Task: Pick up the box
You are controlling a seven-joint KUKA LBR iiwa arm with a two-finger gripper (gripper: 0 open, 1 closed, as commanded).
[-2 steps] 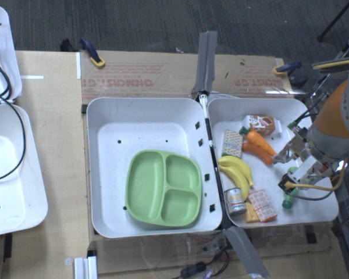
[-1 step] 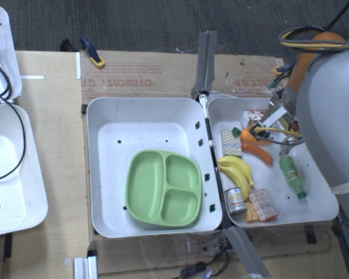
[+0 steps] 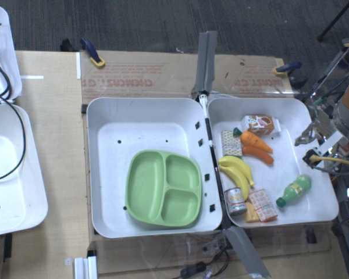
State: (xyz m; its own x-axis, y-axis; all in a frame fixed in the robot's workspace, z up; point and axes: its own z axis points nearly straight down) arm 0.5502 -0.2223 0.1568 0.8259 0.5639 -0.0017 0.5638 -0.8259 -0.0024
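Your right bin (image 3: 314,211) carries the box (image 3: 260,124), a small orange-and-white carton lying near the bin's far edge, toward the middle of that edge. Judge it light and fairly stiff, with thin card walls that would dent under a hard squeeze and a printed skin that is probably a little slick. Take it across its two short sides, from above. The picture is coarse here, so which face is up is hard to say. The bin floor is smooth white plastic, and a nudged carton would likely slide. Room is tight on the near side, where the carrots (image 3: 257,146) lie just beside the box. The banana (image 3: 237,170) and the grey packet (image 3: 231,143) sit nearer the bin's left wall. The gripper (image 3: 320,147) hangs over the bin's right edge, apart from the box, and you cannot tell whether it is spread or closed.
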